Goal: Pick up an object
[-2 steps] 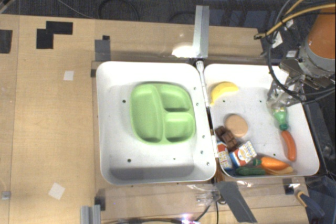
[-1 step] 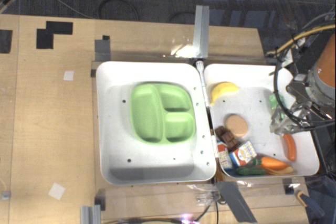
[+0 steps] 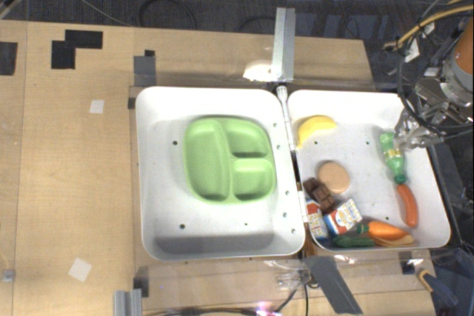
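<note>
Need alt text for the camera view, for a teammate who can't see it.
The gripper sits at the right bin's right edge, beside a green bottle. That bin also holds a banana, a sausage and a carrot; the left bin holds a green divided tray.

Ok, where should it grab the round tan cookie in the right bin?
Probably from straight above, closing across the round tan cookie at its widest part. It lies flat with bare floor on its upper and right sides, but the brown block crowds its lower left.

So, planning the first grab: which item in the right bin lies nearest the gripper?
The green bottle, right beside the gripper at the bin's right wall; the sausage lies farther down.
</note>
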`<state>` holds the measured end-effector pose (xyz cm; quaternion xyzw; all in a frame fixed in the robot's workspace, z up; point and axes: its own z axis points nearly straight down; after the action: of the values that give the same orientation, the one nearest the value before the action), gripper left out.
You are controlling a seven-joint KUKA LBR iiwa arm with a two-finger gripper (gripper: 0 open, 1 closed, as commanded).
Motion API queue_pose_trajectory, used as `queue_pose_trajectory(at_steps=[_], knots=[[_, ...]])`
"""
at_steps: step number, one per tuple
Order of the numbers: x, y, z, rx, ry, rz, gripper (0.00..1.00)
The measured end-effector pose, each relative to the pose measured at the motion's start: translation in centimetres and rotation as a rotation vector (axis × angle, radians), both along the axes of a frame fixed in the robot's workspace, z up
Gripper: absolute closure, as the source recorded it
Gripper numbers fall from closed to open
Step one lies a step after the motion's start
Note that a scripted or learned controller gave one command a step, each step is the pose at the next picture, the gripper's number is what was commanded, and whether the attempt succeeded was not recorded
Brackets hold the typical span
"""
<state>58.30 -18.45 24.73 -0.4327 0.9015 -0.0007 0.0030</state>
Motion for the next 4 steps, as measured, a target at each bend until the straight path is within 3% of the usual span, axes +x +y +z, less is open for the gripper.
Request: queue_pose_trajectory(at_steps=[1, 2, 3, 4], knots=[[7.0, -2.0, 1.7, 0.0, -0.004, 0.087, 1.0], [7.2, -1.8, 3.3, -0.001, -0.017, 0.088, 1.0], [1.9, -2.1, 0.3, -0.003, -0.002, 0.47, 1.0], [-9.5, -2.3, 1.9, -0.008, -0.001, 0.568, 1.0]])
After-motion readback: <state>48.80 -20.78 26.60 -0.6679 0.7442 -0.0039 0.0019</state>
